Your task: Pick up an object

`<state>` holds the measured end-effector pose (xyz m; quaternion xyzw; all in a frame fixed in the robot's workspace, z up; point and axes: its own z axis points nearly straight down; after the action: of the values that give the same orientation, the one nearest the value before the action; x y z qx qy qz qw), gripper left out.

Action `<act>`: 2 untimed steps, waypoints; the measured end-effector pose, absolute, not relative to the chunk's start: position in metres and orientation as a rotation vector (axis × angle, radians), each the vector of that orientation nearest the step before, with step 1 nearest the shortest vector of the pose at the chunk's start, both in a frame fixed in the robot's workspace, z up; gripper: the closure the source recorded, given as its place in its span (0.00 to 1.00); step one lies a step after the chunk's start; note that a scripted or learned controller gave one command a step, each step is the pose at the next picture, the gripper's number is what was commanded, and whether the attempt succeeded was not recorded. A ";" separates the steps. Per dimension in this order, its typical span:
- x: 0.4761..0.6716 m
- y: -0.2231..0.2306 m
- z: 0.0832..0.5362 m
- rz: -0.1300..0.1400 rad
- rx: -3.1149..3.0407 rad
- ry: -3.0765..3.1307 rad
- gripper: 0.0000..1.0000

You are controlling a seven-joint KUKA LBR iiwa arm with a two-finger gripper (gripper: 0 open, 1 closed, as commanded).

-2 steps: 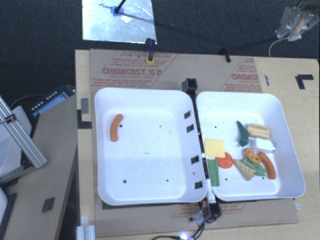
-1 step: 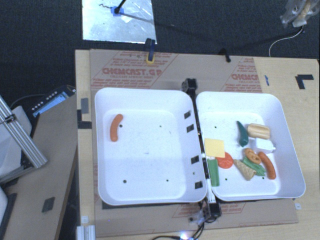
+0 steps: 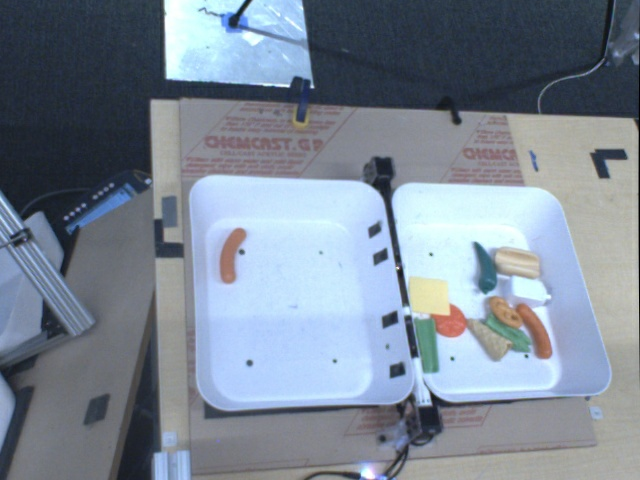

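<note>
The left bin (image 3: pixel 300 193) holds one orange sausage (image 3: pixel 231 255) near its left wall. In the right bin (image 3: pixel 470 196) lie several toy foods: a yellow cheese square (image 3: pixel 430 295), a red tomato slice (image 3: pixel 451 322), a green bar (image 3: pixel 427 343), a dark green pepper (image 3: pixel 484 266), a bread roll (image 3: pixel 517 262), a white block (image 3: pixel 529 290), a pretzel (image 3: pixel 503 314), a second sausage (image 3: pixel 535 330) and a tan wedge (image 3: pixel 490 340).
Black clips (image 3: pixel 380 258) run down the seam between the two bins. A cardboard sheet (image 3: pixel 270 138) lies under the bins. A silver plate (image 3: pixel 236 26) sits at the back, and a metal frame (image 3: pixel 40 278) stands at the left.
</note>
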<state>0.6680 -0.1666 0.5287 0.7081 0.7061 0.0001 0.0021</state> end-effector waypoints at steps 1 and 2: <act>0.668 -0.203 0.536 0.002 2.219 2.217 1.00; 0.668 -0.202 0.536 0.002 2.216 2.221 1.00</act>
<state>0.6685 -0.2020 0.5356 0.7064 0.7078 0.0006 0.0021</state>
